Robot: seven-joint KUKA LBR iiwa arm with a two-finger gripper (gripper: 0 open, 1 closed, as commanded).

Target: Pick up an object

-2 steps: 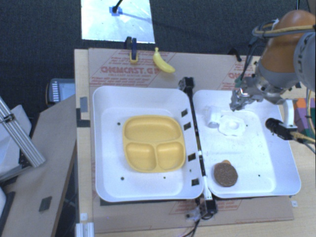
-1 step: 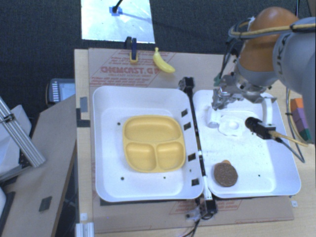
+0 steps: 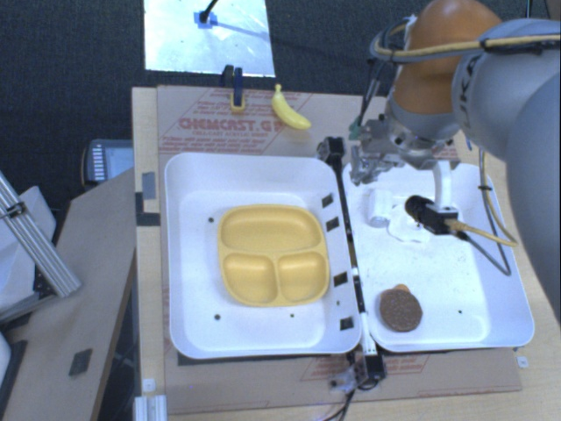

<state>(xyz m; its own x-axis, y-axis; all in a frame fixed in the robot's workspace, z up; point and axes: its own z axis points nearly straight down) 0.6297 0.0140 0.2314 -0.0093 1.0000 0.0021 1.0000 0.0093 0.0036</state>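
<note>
Camera view: round brown cookie (image 3: 401,310) lies flat.

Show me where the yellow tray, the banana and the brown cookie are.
yellow tray (image 3: 273,254), camera view, the divider ridge.
banana (image 3: 289,112), camera view, middle of the fruit.
brown cookie (image 3: 401,310), camera view, centre of its top.

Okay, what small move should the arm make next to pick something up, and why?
Probably a short descent. The gripper hangs over the right white bin, near its back left corner, with a small white object just below it. The round brown cookie-like disc lies far toward the front.
</note>
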